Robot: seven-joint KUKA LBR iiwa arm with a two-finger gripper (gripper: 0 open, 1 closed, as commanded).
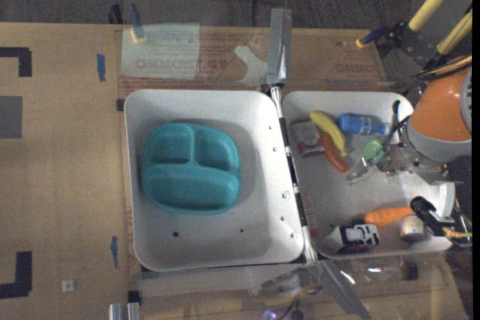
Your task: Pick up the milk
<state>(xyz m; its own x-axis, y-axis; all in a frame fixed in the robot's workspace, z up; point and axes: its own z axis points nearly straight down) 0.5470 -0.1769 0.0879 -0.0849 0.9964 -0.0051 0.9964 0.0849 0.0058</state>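
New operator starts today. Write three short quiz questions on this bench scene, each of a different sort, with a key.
1. True or false: the teal tray lies in the left bin.
2. Which item lies nearest the milk carton in the right bin? A) blue bottle B) orange carrot C) banana
3. Fill in: the gripper hovers over the ____ bin.

Key: 1 true. 2 B. 3 right.
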